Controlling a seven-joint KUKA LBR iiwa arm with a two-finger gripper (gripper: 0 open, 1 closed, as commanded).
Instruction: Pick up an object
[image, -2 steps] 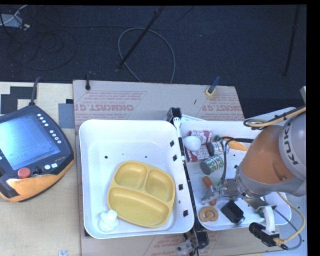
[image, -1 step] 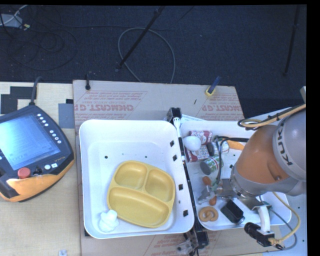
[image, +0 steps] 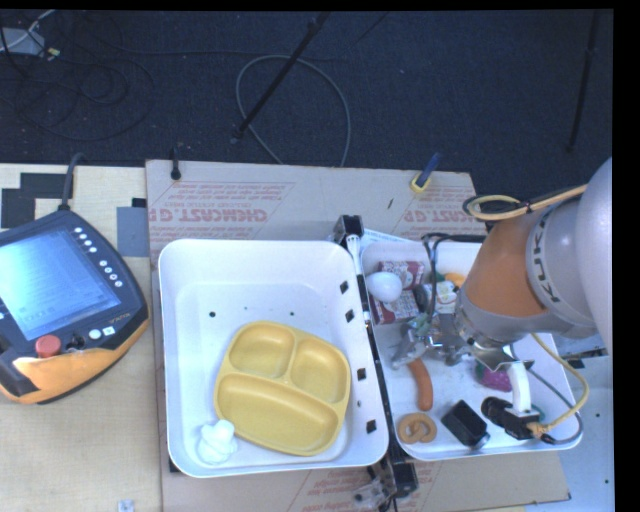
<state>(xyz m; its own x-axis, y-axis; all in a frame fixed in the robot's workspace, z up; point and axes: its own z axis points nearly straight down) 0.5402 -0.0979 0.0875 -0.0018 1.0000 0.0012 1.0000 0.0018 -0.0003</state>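
Reaching in from the right, the grey arm with its orange band hangs over the right bin, and the gripper sits low among the clutter near the bin's middle. How the pincer stands cannot be told, since the wrist covers it, and nothing shows as held. Just near of it lies an orange sausage, with a pretzel nearer still and a black block to the pretzel's right. A white egg rests at the far left of that bin. The left bin holds a yellow divided plate (three compartments) and a small white lump at its near-left edge. A teach pendant lies far left on the bench.
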